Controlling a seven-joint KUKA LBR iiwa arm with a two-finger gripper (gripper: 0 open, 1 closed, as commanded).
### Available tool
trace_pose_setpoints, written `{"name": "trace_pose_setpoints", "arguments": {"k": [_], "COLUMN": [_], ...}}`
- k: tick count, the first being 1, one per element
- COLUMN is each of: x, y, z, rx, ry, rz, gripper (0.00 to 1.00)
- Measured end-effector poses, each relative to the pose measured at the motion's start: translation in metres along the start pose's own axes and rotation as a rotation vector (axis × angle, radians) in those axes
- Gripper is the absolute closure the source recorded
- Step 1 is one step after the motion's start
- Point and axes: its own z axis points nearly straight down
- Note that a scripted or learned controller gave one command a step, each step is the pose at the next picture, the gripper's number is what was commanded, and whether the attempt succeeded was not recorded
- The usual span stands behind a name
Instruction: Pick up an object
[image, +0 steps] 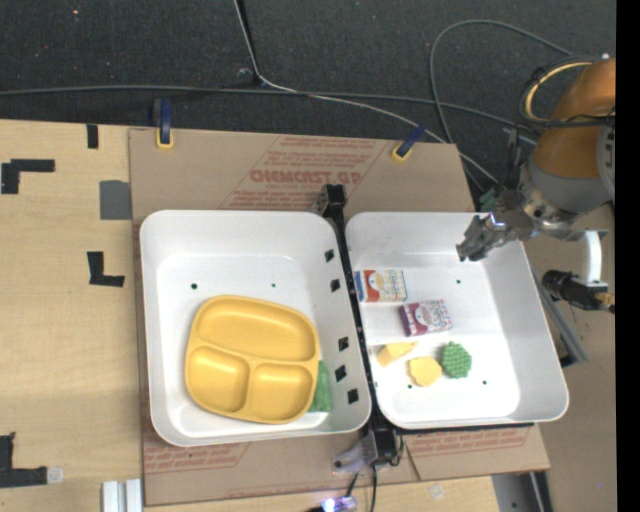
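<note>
The pincer (482, 243) hangs over the far right corner of the right bin (520, 330), carried by the grey arm (568, 165) with its orange band. Whether it is open or shut cannot be told from this slant, as the tip is small and dark; nothing is seen in its hold.

The pickable things lie nearer the camera than the pincer and to its left. Closest is a small red, white and blue carton (382, 285), lying flat near the bin's left wall. Just beyond it, nearer the camera, lies a small purple packet (425, 317). Further still from the pincer sit a yellow wedge-shaped piece (396, 351), a rounder yellow piece (424, 371) and a green knobbly toy (455, 359); the green toy touches the rounder yellow piece. The stretch of bin floor between the pincer and the carton carries no other thing.

Well to the pincer's left, past the black divider (343, 300) where the two bins meet, the left bin (180, 250) holds a yellow compartment tray (252, 357) with three sections. A green object (321, 390) is wedged between the tray's right edge and the bin wall, mostly hidden. Both bins rest on a cardboard sheet (300, 170) held by yellow clamps (163, 135) at its far edge, and black cables (300, 90) trail across the dark surface beyond.
</note>
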Motion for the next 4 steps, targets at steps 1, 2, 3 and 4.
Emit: {"name": "trace_pose_setpoints", "arguments": {"k": [1,2,3,4], "x": [0.000,0.050,0.101,0.151], "y": [0.000,0.004,0.013,0.020], "z": [-0.043,-0.047,-0.052,-0.033], "rx": [0.000,0.003,0.004,0.006], "ry": [0.000,0.002,0.002,0.002], "rz": [0.000,-0.005,-0.005,-0.004], "gripper": [1.00,1.00,1.00,1.00]}}
